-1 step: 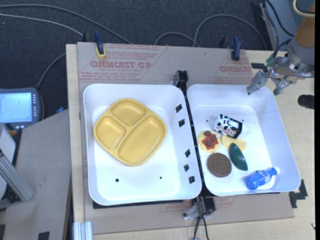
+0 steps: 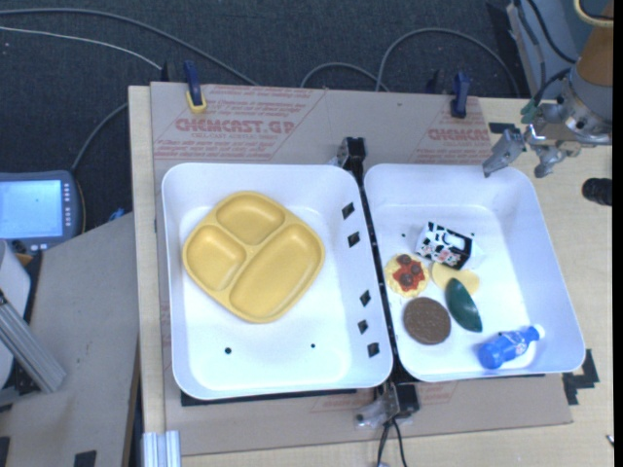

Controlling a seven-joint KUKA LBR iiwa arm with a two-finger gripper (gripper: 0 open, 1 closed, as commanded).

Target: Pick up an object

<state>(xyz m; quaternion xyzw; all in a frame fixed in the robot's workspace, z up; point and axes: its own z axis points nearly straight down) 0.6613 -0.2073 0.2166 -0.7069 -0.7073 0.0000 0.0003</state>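
My gripper (image 2: 523, 155) hangs open above the back right corner of the right bin (image 2: 506, 202), with nothing between its fingers. Well below it in that bin lie a black-and-white cow-patterned toy (image 2: 446, 245), a small pizza-like disc (image 2: 407, 274), a brown round cookie (image 2: 427, 320), a dark green oval piece (image 2: 464, 306) on a pale yellow one (image 2: 458, 278), and a blue bottle-shaped toy (image 2: 506, 346) near the front right corner.
The left bin (image 2: 195, 348) holds a yellow three-compartment plate (image 2: 253, 255). Black clips run along the divider (image 2: 362, 261) between the bins. Clamps (image 2: 194, 87) hold the board at the back. A small screen (image 2: 35, 205) stands at the far left.
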